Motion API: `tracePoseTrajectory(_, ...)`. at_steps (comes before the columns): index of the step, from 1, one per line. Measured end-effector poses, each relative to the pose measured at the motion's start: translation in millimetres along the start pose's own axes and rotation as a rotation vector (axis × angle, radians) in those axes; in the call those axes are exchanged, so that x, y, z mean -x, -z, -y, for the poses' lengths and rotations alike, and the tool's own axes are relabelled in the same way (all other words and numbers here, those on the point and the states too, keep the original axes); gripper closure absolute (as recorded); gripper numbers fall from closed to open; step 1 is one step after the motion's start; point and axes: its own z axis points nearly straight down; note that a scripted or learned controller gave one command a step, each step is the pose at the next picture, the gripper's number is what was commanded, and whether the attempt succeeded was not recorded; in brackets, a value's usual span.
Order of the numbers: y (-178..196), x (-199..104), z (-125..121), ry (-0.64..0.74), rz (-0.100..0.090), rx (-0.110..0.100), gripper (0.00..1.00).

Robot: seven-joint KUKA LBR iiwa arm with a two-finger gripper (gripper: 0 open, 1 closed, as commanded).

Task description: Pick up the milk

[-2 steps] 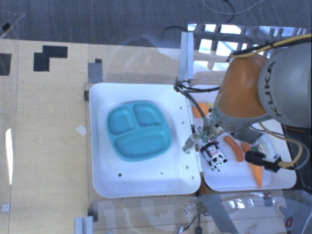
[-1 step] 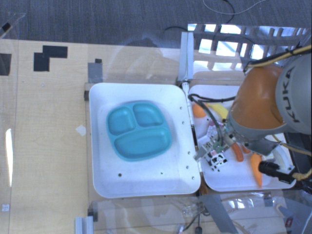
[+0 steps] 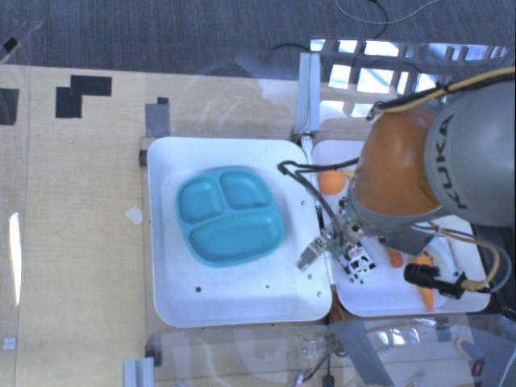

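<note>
The milk [image 3: 357, 265] is a small white carton with black cow spots. It lies in the right bin [image 3: 379, 301], close to the wall shared with the left bin. My gripper [image 3: 330, 250] hangs under the grey and orange wrist, right over that shared wall and just left of the milk. It touches or nearly touches the carton. The wrist hides the carton's upper part.
A blue divided plate [image 3: 230, 216] lies in the left bin [image 3: 234, 309]. In the right bin are an orange ball [image 3: 330, 181], an orange carrot [image 3: 426, 290] and a small orange piece [image 3: 393, 257]. The arm's bulk covers most of the right bin.
</note>
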Motion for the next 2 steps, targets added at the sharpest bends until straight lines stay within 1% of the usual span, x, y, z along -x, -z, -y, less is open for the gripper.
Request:
tracePoseTrajectory(1, 0.2, 40.5, 33.9, -0.01, 0.001, 0.001, 0.0)
tracePoseTrajectory(2, 8.4, 41.4, 31.4, -0.007, 0.001, 0.001, 1.0)
